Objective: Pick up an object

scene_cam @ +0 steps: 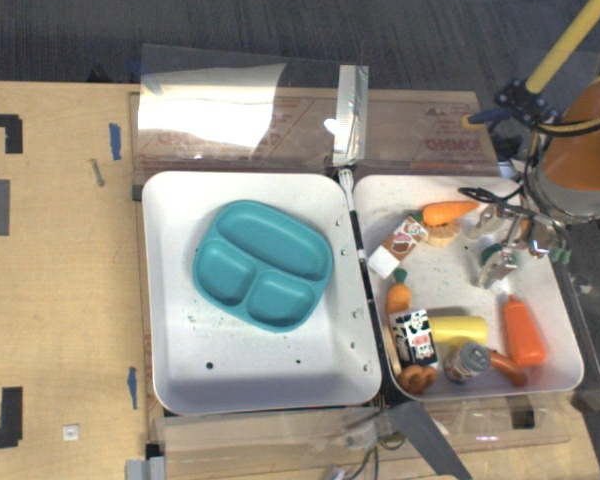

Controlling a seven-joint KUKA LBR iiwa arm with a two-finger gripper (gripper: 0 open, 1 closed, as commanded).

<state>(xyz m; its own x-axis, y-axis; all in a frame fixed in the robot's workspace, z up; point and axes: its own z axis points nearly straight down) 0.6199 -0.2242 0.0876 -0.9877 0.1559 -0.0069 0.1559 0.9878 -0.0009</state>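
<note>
My gripper (pixel 502 248) hangs over the right part of the right bin (pixel 570 368), above bare white floor. An orange carrot (pixel 448 211) lies to its upper left. An orange bottle (pixel 525 331) lies just below it. Further left are a small printed packet (pixel 408 236), a white block (pixel 382 262) and a small orange piece (pixel 399 296). Along the bin's front lie a black-and-white box (pixel 414 336), a yellow block (pixel 458 328), a grey can (pixel 467 361) and a brown piece (pixel 417 378). Nothing is seen held by the gripper.
A teal divided plate (pixel 263 263) lies in the left bin (pixel 170 368). A clear plastic wall (pixel 350 118) stands behind both bins. The arm's orange band (pixel 585 158) and cables sit at the right edge. Brown bench surface (pixel 50 268) stretches to the left.
</note>
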